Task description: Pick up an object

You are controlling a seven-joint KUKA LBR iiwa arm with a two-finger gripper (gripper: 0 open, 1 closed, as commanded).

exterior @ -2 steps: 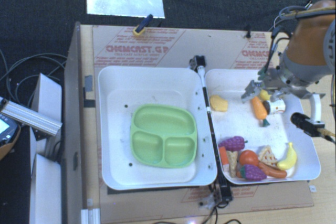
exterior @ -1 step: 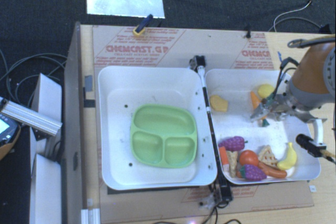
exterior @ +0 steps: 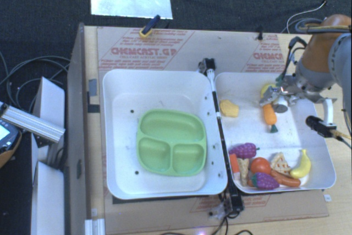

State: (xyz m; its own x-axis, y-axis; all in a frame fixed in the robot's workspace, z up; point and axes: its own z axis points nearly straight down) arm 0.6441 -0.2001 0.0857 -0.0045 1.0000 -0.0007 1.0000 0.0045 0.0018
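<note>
White moulded plastic forms both shallow bins, smooth and glossy, with rounded corners, set on a board printed with red lettering. The left bin point(exterior: 118, 118) carries a pale green divided plate point(exterior: 171, 142), matte, with three sunken sections. The right bin point(exterior: 313, 140) holds a scatter of toy foods. Along its near edge lie a knobbly purple grape bunch point(exterior: 243, 149), a round red tomato point(exterior: 260, 165), a second grape cluster point(exterior: 265, 181), a latticed tan cracker piece point(exterior: 280, 162) and a curved yellow banana point(exterior: 302, 165). Nearer the divider sits a soft-looking yellow lump point(exterior: 229, 109).

The grey arm with its orange band point(exterior: 322, 52) enters from the right, and the gripper point(exterior: 273, 97) hangs over the far part of the right bin. Whether its metal fingers are spread or pressed together cannot be told from this slant. The small orange carrot point(exterior: 269, 116), tapered with a dark green stub at its near end, lies on the bin floor just beside and nearer the camera than the gripper tip; I cannot tell if they touch. A bit of yellow point(exterior: 267, 88) shows just behind the gripper.
</note>
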